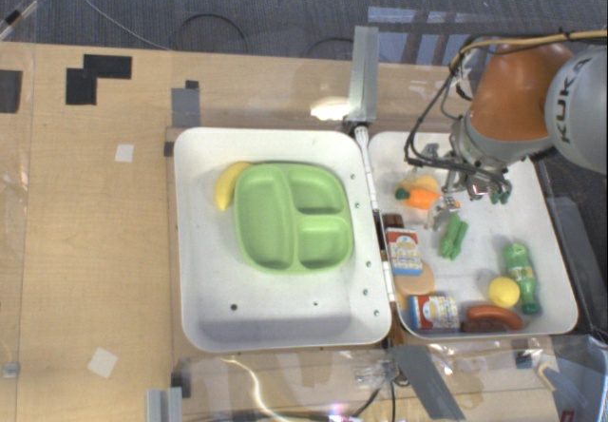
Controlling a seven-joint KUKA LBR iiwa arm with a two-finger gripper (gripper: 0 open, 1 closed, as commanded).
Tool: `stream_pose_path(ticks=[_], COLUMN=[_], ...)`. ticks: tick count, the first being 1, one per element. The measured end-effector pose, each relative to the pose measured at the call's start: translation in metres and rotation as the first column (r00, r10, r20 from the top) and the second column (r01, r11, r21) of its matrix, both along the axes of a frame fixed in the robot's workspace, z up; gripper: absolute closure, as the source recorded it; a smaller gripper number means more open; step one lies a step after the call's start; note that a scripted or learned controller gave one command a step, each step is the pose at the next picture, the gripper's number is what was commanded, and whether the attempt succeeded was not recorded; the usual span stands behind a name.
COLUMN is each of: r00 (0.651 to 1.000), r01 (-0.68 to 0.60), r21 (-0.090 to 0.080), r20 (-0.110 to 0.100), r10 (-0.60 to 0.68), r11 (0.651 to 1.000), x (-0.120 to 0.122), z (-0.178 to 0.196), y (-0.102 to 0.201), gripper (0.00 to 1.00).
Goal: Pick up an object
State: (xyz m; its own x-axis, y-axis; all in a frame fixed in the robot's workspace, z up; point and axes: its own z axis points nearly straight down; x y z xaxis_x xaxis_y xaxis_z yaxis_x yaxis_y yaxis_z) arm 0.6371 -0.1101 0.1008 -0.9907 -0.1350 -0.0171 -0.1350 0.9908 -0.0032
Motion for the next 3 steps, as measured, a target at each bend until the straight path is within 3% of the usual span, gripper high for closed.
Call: stream_pose_path(ticks=[1, 2, 3], r00=[0.998, 1.000, 1.000], r01=[-0.057, 0.006, 0.003], r21=[-0.001, -0.003, -0.007], r20=[0.001, 0.006, 0.023], r10=[0.057, -0.006, -0.003], r11=[0.998, 1.000, 1.000], x=[-0.038, -0.051, -0.046], z=[-0.009, -0.009, 0.007], y=[-0.008, 0.026, 0.025], gripper=[0.00, 0.00, 1.00])
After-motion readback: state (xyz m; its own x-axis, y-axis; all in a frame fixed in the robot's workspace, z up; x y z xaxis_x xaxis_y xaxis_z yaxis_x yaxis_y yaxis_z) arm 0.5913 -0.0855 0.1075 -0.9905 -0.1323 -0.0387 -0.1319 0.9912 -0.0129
